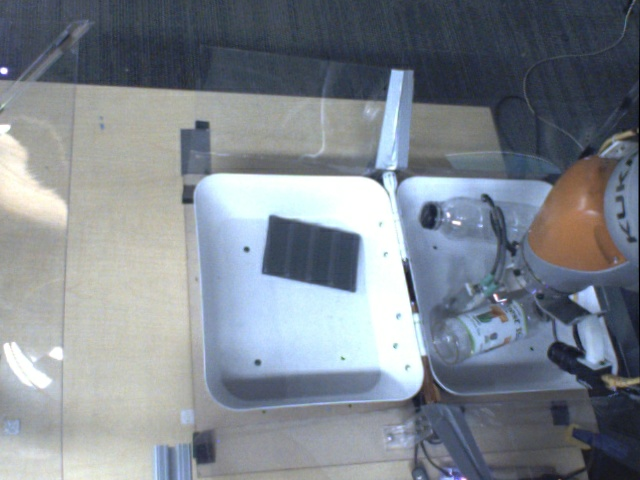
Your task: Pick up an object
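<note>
In the right bin (440,268), a clear plastic bottle with a black cap (455,216) lies on its side near the far wall. A second clear bottle with a green and white label (484,332) lies tilted near the front wall. My gripper (492,290) reaches in from the right, low over the labelled bottle's upper side and close to or touching it. The orange band of the arm (575,223) hides the bin's right part. In the left bin (215,268), a flat dark grey ribbed pad (311,253) lies apart from the arm.
A metal divider post (393,128) rises behind the seam between the bins. Clear panels stand behind the bins and at the far left of the bench. Black brackets (197,148) sit at the left bin's corners.
</note>
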You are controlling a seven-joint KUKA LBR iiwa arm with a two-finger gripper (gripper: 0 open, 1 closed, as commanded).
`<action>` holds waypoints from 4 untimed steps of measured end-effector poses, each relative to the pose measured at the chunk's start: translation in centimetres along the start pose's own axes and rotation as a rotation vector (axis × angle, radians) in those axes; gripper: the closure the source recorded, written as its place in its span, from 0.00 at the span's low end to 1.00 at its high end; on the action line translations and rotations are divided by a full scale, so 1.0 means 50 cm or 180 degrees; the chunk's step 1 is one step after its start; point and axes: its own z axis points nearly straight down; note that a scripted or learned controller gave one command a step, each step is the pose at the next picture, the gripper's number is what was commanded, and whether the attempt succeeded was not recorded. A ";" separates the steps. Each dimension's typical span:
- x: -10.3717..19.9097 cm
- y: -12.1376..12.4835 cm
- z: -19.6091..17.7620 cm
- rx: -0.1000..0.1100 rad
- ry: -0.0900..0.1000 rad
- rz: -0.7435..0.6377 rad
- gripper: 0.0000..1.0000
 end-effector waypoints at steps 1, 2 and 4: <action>-0.001 0.008 -0.026 -0.0035 -0.0017 -0.0008 1.00; 0.075 0.165 -0.191 0.0022 0.0012 -0.0203 1.00; 0.042 0.327 -0.312 0.0023 0.0005 0.0374 0.00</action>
